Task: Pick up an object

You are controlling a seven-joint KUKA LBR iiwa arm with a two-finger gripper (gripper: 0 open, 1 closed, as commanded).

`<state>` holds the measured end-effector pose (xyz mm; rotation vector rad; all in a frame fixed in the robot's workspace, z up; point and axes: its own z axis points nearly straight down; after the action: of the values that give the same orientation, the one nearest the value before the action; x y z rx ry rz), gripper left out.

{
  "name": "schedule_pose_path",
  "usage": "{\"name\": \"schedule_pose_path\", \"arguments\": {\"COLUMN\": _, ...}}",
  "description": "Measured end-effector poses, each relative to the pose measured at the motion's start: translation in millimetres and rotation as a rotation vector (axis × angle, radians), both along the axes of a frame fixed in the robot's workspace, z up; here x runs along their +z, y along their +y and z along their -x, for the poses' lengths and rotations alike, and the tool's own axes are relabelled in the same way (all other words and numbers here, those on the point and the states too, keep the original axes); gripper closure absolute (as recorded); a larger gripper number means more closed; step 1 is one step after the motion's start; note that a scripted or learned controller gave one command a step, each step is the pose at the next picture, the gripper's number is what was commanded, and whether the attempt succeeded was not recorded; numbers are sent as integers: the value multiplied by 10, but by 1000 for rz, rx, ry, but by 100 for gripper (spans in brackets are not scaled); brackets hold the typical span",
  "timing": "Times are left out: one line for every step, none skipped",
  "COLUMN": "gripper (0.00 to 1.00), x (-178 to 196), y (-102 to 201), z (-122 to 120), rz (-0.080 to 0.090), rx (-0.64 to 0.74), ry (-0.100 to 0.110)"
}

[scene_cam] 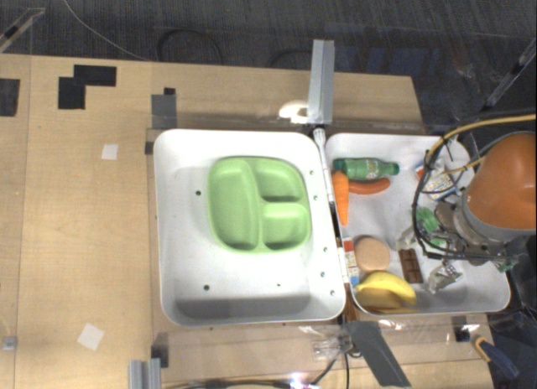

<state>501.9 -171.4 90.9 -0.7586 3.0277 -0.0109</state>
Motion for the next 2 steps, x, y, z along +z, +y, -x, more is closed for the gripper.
{"name": "schedule_pose_path", "arguments": {"gripper": 0, "x": -11, "y": -121, "z": -682, "rz": 3, "rx": 204, "ry": 5}}
{"name": "schedule_pose_path", "arguments": {"gripper": 0, "x": -3, "y": -5, "z": -331, "rz": 4, "rx": 244, "ry": 4}}
